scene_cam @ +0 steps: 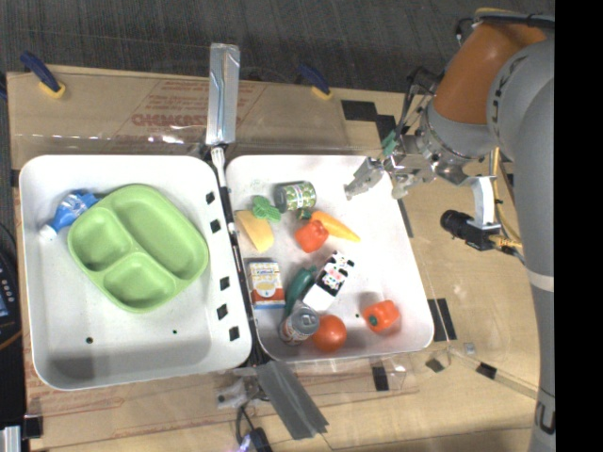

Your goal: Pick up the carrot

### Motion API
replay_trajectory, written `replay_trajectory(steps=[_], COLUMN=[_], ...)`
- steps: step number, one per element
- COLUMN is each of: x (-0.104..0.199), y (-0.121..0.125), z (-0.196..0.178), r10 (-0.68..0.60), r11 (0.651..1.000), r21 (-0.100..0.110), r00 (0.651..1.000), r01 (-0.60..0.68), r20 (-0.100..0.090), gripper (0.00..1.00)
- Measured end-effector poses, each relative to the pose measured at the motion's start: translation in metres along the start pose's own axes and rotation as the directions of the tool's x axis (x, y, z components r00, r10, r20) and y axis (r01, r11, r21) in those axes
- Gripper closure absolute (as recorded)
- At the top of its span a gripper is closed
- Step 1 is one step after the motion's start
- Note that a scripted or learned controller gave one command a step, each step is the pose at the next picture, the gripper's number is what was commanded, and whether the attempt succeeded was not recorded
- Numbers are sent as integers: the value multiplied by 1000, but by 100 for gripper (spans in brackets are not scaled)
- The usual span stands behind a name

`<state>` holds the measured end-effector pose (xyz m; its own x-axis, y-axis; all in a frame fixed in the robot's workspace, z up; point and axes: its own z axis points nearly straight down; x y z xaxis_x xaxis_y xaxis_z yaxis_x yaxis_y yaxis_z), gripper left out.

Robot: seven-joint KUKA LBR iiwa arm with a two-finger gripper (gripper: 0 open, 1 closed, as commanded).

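— Lowest in the right bin: a glossy red tomato touching a metal can, with a ridged orange pepper just beside.

— And past those?

— Small printed carton, black-and-white pack, then the carrot: smooth, orange, tapered, lying flat with its point toward the right wall, butted against a rounder red-orange piece.

— Hard to grab?

— Probably awkward. Best taken across the thick middle, fingers straddling the taper, clear of that neighbour; likely to roll if pinched near the tip.

— Farther back?

— Green-labelled can on its side, pale yellow wedge. Off left, a moulded green divided plate.

— Gripper?

— Poised over the bin's far right corner, up and right of the carrot. Holding nothing; fingers look slightly parted.
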<state>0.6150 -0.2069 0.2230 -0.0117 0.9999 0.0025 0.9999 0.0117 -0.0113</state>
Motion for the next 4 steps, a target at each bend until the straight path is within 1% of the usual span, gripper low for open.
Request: replay_trajectory(steps=[1,2,3,4], x=[-2,7,7,8], y=[7,-26,-26,-26], z=[121,132,122,112], r10=[-30,-47,-51,-55], r11=[999,999,999,998], r21=[-11,-7,-6,-4], r00=[1000,999,999,998], r01=[30,47,51,55], r20=[3,3,3,2], gripper=[0,0,100,100])
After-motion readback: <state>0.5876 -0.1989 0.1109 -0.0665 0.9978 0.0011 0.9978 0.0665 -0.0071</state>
